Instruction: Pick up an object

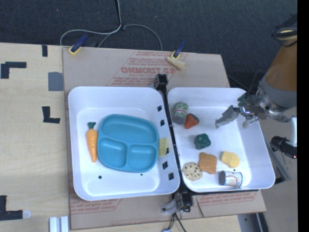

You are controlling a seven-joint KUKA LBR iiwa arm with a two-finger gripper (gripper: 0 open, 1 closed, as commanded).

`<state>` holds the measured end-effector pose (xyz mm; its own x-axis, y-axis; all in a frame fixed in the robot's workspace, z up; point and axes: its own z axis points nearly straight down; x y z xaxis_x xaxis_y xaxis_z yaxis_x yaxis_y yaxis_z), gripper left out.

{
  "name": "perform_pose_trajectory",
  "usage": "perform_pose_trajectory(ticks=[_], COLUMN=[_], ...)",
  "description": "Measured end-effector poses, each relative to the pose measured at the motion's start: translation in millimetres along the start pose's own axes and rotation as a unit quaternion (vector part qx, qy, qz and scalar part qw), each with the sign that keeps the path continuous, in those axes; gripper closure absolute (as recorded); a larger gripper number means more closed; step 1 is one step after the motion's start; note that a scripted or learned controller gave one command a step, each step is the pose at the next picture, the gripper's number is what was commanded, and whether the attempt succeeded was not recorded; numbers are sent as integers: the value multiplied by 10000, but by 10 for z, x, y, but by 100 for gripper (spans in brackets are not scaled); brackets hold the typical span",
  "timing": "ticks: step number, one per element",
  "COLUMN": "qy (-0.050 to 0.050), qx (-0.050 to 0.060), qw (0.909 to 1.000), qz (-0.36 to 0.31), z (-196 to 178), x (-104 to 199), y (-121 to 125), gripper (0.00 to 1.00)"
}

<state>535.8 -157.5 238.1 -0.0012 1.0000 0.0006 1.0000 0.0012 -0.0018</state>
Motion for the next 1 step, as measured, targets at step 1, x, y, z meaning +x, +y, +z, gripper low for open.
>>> perform_pose_trajectory(ticks=[1], qy=[-19], qx=[-18], qw=[10000], qz=[-8], z=[1575], x=[322], y=[180], gripper=[0])
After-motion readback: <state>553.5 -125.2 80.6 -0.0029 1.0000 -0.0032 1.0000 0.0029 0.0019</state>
